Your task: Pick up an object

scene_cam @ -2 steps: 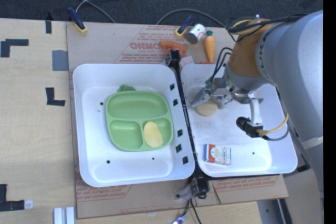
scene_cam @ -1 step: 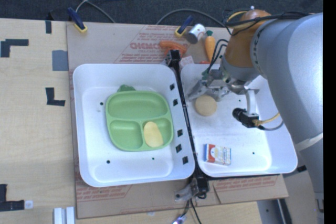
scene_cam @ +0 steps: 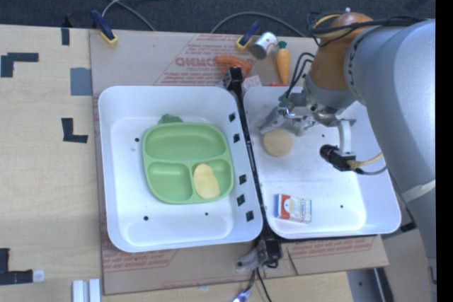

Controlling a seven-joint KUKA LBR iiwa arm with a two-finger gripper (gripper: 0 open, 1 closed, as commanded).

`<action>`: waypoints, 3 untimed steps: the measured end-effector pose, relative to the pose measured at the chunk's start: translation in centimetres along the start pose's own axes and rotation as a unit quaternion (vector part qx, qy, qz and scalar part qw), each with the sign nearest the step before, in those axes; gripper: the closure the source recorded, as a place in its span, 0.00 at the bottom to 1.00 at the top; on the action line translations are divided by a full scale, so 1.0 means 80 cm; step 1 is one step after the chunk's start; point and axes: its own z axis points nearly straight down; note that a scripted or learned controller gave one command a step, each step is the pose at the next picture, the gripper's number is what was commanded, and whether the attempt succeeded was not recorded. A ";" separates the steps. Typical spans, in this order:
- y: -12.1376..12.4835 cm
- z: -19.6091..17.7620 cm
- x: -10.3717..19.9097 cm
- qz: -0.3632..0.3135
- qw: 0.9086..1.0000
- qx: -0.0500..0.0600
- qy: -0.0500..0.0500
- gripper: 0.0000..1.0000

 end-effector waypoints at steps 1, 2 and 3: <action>-0.026 0.000 0.012 0.001 1.000 0.000 -0.001 0.00; 0.031 0.001 0.019 0.000 1.000 0.000 0.000 0.00; -0.024 0.000 0.009 0.001 1.000 0.000 0.000 0.00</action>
